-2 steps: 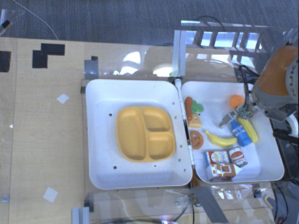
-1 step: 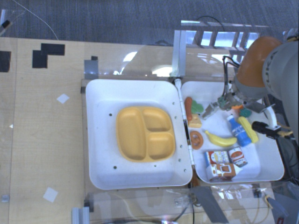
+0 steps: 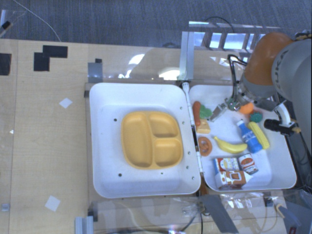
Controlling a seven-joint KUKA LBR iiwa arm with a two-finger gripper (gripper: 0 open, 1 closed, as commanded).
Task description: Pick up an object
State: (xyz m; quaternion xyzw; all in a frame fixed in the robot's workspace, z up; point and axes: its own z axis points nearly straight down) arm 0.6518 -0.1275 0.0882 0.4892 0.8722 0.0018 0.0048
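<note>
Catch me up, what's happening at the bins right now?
The arm reaches in over the right bin, its end effector low near a green toy and the hot dog. Nothing is visibly lifted. The banana, blue bottle and carton lie loose. The left bin holds a yellow tray.

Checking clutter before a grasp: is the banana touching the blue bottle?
Touching. The camera view shows the banana's right tip running against the blue bottle's lower side, with no gap.

A yellow tray [image 3: 151, 139], yellow banana [image 3: 230, 145], blue bottle [image 3: 248, 136], white bins [image 3: 102, 145].
</note>
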